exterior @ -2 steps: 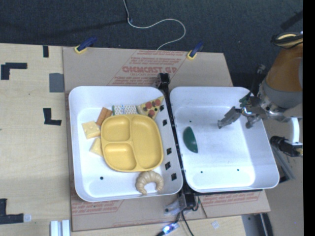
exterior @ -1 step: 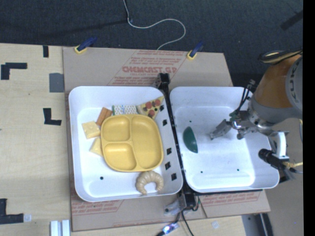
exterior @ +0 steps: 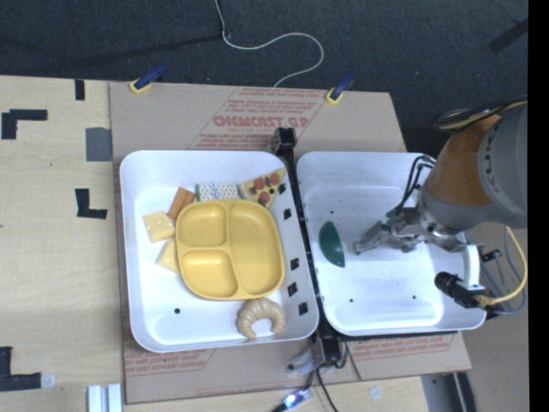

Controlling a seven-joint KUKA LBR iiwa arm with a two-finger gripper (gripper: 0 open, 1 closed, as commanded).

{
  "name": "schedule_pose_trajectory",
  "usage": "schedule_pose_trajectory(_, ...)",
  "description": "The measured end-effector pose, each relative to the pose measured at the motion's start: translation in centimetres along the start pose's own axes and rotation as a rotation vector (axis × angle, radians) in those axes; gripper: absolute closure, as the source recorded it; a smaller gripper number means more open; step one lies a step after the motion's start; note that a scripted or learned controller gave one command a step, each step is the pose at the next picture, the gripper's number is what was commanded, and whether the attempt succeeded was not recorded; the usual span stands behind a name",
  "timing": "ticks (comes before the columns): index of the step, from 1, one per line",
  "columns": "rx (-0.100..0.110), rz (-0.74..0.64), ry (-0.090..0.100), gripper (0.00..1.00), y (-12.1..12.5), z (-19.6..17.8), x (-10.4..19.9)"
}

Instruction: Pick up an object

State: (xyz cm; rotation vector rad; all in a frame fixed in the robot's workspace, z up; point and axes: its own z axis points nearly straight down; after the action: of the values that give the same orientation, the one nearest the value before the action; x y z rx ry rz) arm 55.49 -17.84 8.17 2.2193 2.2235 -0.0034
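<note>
A dark green, leaf-shaped object (exterior: 331, 243) lies in the right bin (exterior: 386, 312), close to its left wall. My gripper (exterior: 362, 241) hangs low in that bin just to the right of the green object, pointing at it, with a small gap between the two. Nothing shows held in it. In the left bin (exterior: 137, 230) sit a yellow divided plate (exterior: 230, 249), a croissant (exterior: 261, 316), pale cracker pieces (exterior: 159, 227), a brown piece (exterior: 181, 202) and a pizza slice (exterior: 266, 186).
The grey arm with its orange band (exterior: 463, 166) comes in over the right bin's right rim. A black cable part (exterior: 455, 287) hangs near that bin's lower right corner. The divider (exterior: 296, 230) between the bins stands just left of the green object.
</note>
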Motion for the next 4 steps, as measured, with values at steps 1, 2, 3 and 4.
schedule_pose_trajectory(1, -0.003, 0.000, -0.001, 1.00, 0.1, -1.4, 0.0)
schedule_pose_trajectory(2, -0.005, 0.000, 0.001, 1.00, 1.1, -7.1, -0.3)
schedule_pose_trajectory(3, -0.006, 0.000, 0.000, 1.00, 1.7, -13.2, -0.6)
schedule_pose_trajectory(4, -0.001, 0.000, 0.002, 1.00, 1.7, -14.3, -0.6)
